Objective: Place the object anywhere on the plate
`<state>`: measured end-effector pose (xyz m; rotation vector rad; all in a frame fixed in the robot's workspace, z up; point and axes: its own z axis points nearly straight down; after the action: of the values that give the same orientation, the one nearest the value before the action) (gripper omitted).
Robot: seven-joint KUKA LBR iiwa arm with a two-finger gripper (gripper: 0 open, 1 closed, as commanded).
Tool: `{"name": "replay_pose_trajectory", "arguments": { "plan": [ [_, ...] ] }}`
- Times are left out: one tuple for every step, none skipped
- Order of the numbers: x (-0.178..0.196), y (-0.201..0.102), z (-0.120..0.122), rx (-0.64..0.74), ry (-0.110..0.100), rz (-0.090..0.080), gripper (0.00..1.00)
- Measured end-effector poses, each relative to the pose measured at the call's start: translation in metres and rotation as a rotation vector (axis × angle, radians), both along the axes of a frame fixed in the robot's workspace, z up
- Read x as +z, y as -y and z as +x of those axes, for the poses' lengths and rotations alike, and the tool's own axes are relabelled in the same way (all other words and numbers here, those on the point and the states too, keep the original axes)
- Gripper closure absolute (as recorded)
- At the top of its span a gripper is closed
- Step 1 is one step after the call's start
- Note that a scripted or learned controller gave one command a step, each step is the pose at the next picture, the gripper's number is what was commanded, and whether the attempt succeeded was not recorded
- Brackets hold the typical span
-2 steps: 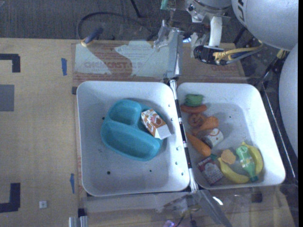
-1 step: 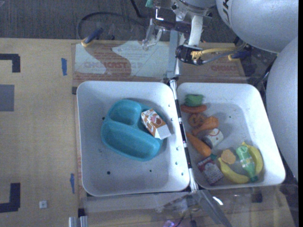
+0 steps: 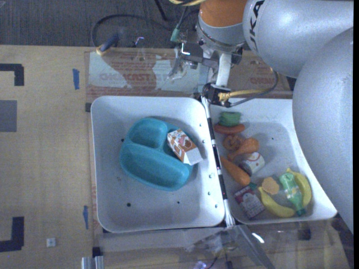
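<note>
While the gripper (image 3: 183, 66) hangs over the bench just past the far rim, about where the two bins meet, the little carton (image 3: 184, 146) is lying on the blue plate (image 3: 147, 162) in the left bin (image 3: 112, 206), right at the plate's right edge and a bit skewed. Honestly can't tell if the gripper is spread or pressed together. The right bin (image 3: 280, 129) has toy food, including a banana (image 3: 279, 207) and a carrot (image 3: 235, 171).

2 white bins (image 3: 112, 206) (image 3: 280, 129), 1 blue plate (image 3: 147, 167), 2 small cartons (image 3: 184, 146) (image 3: 253, 162), 2 orange carrots (image 3: 229, 129) (image 3: 235, 171), 1 yellow banana (image 3: 277, 208), 1 green bottle (image 3: 289, 190), 1 red and white packet (image 3: 250, 202)
</note>
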<state>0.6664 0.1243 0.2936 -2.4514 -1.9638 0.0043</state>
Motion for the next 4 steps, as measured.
{"name": "replay_pose_trajectory", "arguments": {
  "plan": [
    [0.136,0.056,0.001,-0.09,0.002,-0.001,0.0],
    [0.016,0.088,0.0,-0.138,0.0,0.0,0.0],
    [0.085,0.119,0.001,-0.227,0.002,0.0,0.0],
    [0.015,0.162,0.0,-0.263,-0.001,0.0,0.0]
  ]
}}
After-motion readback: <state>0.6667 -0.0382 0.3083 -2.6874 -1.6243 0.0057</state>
